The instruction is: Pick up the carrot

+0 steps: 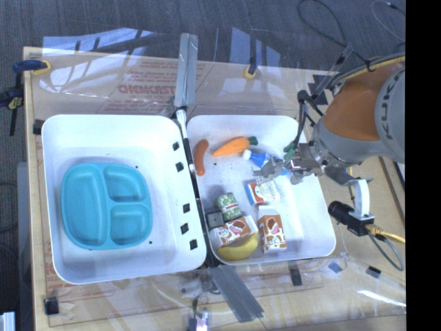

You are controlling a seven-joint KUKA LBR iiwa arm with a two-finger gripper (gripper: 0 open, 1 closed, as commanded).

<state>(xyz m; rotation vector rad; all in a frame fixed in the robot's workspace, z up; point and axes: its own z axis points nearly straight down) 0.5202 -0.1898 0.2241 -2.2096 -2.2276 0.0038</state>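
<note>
The clear plastic sheet (138, 74) on the surface (103, 295) is showing red writing near 11 o'clock. It's too blurry to read for sure. The orange band (355, 109) on the arm is showing dark letters at its right side, prob. "KU", cut off. The small cartons in the right bin (313, 236) are showing pictures, but their words are too small to read.

The surface is looking like light wood w/ the shiny sheet lying over it. A grey bar (186, 67) is sitting at 12 o'clock, btwn the bins. A blue clamp (24, 66) is gripping the far left corner. The floor (89, 5) around is dark grey carpet, w/ black cables (324, 12) curling at 1 o'clock.

The left bin (62, 254) is holding a blue tray (105, 204) w/ 3 sections.

The carrot (231, 147) is lying in the right bin, near its top edge, tilted, green end pointing to 3 o'clock. A brown sausage (200, 156) is lying just beside it at 9 o'clock. A banana (238, 248) is sitting at the bin's 6 o'clock side, touching two cartons (271, 232).

The hand (281, 167) is hanging over the right bin, at 4 o'clock from the carrot, apart from it. Can't tell if it's open or closed, and nothing is showing in its grip.
</note>
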